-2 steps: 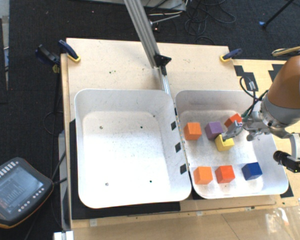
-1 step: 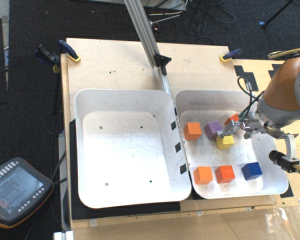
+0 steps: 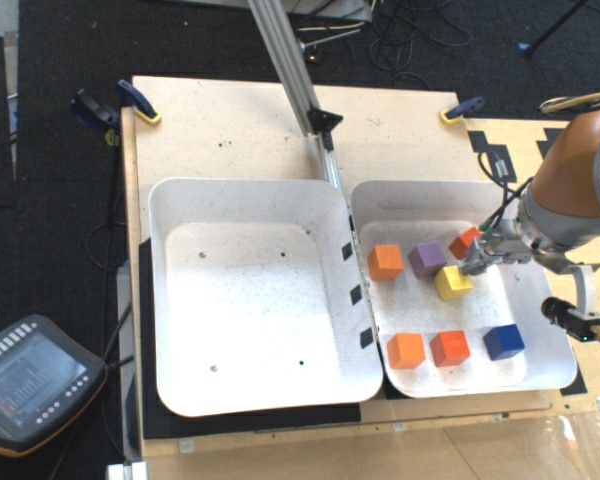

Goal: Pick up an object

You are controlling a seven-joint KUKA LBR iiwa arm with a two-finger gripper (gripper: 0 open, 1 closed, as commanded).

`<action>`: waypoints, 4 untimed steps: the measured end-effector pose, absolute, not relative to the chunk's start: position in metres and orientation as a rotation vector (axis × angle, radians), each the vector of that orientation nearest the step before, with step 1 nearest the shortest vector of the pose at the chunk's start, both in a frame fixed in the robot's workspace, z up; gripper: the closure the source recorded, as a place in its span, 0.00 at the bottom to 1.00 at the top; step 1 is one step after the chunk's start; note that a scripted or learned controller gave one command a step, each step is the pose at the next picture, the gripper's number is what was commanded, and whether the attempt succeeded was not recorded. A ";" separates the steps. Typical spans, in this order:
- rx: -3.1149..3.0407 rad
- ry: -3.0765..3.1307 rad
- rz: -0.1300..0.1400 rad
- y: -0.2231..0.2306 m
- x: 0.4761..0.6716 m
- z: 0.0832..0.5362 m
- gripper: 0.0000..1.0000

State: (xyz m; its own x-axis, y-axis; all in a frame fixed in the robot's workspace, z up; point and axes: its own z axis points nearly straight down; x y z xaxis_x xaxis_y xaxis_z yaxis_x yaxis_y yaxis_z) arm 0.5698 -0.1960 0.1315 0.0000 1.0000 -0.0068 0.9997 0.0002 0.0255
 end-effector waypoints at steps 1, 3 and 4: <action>2.216 2.219 0.003 -0.202 0.574 0.176 1.00; 2.221 2.223 -0.002 -0.202 0.575 0.200 1.00; 2.215 2.230 0.001 -0.153 0.566 0.200 1.00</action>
